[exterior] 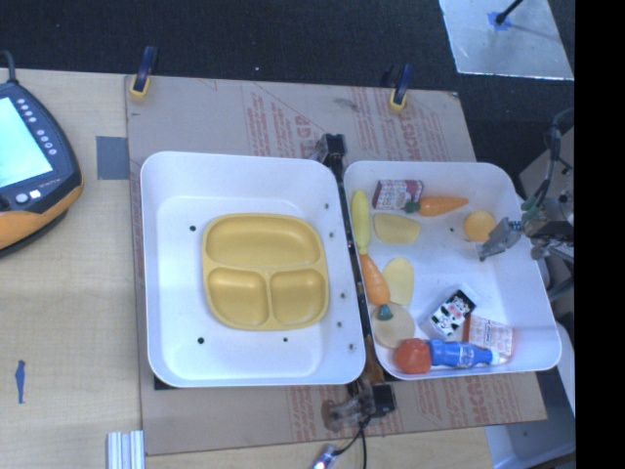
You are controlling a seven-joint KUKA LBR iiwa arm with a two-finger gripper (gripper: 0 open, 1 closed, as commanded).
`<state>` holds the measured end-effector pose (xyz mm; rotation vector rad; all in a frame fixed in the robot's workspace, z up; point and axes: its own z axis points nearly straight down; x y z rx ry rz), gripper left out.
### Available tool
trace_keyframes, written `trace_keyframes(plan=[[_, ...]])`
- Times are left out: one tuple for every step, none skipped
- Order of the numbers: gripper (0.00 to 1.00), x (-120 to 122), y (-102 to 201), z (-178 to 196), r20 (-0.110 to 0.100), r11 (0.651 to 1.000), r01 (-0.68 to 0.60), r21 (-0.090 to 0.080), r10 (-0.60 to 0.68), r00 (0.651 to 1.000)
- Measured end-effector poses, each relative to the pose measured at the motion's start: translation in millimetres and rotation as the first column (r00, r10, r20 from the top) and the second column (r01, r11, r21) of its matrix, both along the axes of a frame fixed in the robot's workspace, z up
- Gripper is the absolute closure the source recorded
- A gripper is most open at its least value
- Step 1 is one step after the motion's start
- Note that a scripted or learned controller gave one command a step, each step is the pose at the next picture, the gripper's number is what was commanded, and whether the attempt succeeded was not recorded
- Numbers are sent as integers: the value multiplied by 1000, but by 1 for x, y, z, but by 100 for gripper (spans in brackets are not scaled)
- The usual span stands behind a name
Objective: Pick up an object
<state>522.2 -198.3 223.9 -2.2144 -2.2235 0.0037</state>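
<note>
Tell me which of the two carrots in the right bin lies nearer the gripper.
The carrot along the bin's far side, beside the small carton; the other carrot lies by the left wall, farther from the gripper.

Teach pendant (29, 169) at bench's left edge; blue clamps (144, 69) on cardboard (293, 115).

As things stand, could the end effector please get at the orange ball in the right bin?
Probably yes: the end effector sits just beside the ball, and nothing lies between them or on top of it.
</note>
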Motion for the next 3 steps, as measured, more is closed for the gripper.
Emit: trace_keyframes(plan=[[0,62,-4,-128,-3,1000,-4,-1,4,1000],[0,112,20,-132,1,1000,0,0,0,1000],[0,131,42,-133,-11,1000,1,1,-1,1000]])
